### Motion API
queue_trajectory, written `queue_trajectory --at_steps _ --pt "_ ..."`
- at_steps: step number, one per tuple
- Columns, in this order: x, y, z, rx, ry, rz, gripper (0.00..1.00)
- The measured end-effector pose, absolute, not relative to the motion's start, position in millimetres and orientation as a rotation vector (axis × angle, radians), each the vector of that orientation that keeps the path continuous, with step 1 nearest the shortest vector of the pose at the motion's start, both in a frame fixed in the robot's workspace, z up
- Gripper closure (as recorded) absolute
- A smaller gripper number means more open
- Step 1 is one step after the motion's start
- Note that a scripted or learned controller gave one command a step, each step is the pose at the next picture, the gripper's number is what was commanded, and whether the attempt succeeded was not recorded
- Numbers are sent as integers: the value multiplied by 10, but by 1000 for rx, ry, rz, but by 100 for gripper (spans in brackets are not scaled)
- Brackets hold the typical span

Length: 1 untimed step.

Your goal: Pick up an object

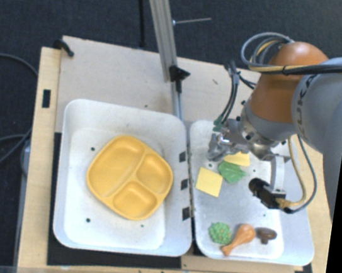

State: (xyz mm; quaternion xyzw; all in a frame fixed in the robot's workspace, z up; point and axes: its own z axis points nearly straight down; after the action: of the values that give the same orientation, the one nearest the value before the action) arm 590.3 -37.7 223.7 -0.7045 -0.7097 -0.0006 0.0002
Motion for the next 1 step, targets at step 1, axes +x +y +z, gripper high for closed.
queue_trajectory --at_steps 1 --pt "5916 79 2248 -2214 -2230 -4 100"
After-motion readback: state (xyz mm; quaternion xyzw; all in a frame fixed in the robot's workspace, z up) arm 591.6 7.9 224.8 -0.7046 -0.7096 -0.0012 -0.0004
